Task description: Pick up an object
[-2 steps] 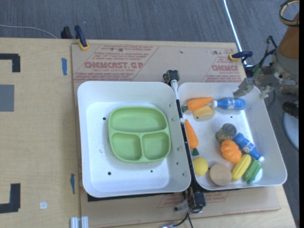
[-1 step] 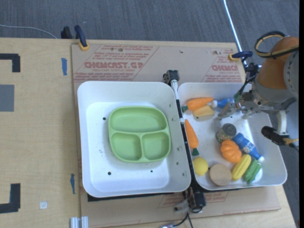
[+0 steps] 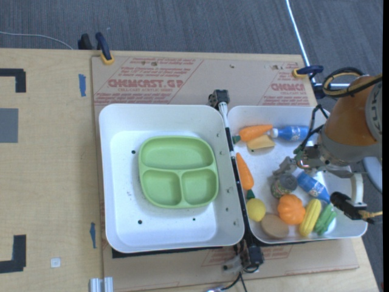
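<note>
You see end effector (image 3: 290, 166) low in right bin (image 3: 340, 231), among toys beside blue bottle (image 3: 313, 184). Grip state: cannot tell. Nothing lifted yet; pick remains.

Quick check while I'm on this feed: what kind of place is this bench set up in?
Probably a robotics lab or test cell, not a kitchen. The two white bins sit on a clamped board, the food looks like plastic toys, and the floor is grey office carpet.

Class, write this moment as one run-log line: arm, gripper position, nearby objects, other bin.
arm: over right white bin | gripper: low among toys, beside blue bottle | nothing seen held | left white bin: green divided plate
</note>
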`<state>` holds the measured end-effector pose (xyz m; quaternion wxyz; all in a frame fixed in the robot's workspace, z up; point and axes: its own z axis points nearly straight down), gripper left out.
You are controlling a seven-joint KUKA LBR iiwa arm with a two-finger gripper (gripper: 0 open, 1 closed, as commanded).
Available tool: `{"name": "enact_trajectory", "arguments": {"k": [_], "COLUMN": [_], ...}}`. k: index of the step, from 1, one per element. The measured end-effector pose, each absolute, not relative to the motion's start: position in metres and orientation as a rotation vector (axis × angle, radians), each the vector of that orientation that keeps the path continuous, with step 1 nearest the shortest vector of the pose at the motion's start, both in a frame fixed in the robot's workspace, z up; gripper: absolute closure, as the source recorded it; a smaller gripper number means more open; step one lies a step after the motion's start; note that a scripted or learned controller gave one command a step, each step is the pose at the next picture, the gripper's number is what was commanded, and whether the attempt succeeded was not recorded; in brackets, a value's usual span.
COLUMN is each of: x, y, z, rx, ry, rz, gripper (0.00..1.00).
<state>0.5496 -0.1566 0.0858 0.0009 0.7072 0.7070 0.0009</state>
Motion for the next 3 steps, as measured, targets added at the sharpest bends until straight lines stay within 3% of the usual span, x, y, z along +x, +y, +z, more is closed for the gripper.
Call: {"name": "enact_trajectory", "arguments": {"k": [1, 2, 3], "x": [0.534, 0.532, 0.511], "y": [-0.21, -0.216, -0.172], "z": [0.092, 0.101, 0.191], "rx": [2.218, 2.217, 2.219], "ry": [2.239, 2.226, 2.222], "rz": [0.019, 0.007, 0.002], "gripper": [0.0, 1.0, 1.0]}}
